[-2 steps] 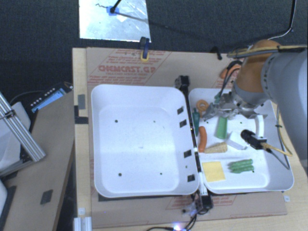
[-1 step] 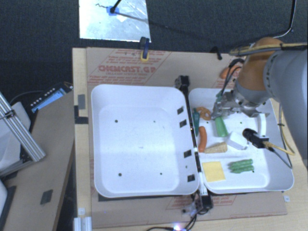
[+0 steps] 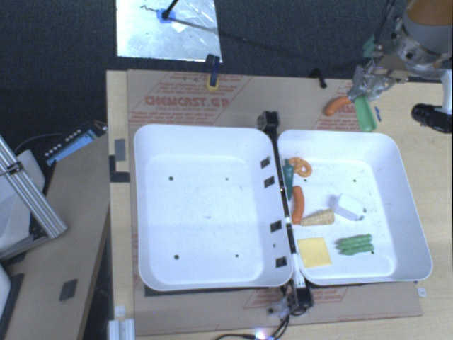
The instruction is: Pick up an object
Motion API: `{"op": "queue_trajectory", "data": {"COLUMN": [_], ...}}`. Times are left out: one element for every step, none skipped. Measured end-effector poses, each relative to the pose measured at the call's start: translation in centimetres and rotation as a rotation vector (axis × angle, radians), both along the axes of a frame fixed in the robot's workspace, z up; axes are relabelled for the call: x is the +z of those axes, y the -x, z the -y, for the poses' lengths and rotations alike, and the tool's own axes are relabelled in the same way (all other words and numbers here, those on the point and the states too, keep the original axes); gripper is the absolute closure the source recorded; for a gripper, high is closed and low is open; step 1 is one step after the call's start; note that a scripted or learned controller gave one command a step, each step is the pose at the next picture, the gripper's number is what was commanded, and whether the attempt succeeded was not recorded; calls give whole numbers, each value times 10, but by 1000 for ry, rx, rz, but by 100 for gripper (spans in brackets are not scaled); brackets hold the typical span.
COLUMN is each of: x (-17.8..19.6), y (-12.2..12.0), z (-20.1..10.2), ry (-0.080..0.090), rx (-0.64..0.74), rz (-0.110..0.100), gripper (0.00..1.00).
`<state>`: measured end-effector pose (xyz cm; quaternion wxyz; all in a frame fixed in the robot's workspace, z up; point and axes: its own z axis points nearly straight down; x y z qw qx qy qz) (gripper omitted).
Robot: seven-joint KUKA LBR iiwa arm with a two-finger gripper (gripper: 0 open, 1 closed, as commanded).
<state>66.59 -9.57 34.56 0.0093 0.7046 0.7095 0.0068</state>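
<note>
I have the gripper (image 3: 362, 94) raised beyond the right bin (image 3: 396, 163), an orange sausage-like piece (image 3: 337, 106) at its green fingers (image 3: 365, 113), though I cannot tell whether they actually clasp it.

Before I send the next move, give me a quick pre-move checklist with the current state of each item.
1. Something carried at the gripper: ok, an orange piece and a green piece hang at it.
2. Whether the jaws actually clamp them: cannot tell.
3. Gripper raised out of the right bin: ok, it sits beyond the bin's far rim.
4. Left bin floor free for a drop: ok.
5. Remaining items lie apart for later picks: not ok, the sausage and corn piece look touching near the divider; the yellow square and green beans lie apart.
</note>
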Motion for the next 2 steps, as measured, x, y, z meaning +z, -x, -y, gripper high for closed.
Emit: {"op": "queue_trajectory", "data": {"x": [184, 191], "y": [40, 89], "z": [-14, -59], "ry": [-1, -5], "rx": [0, 1], "rz": [0, -19], "gripper": [100, 100]}}
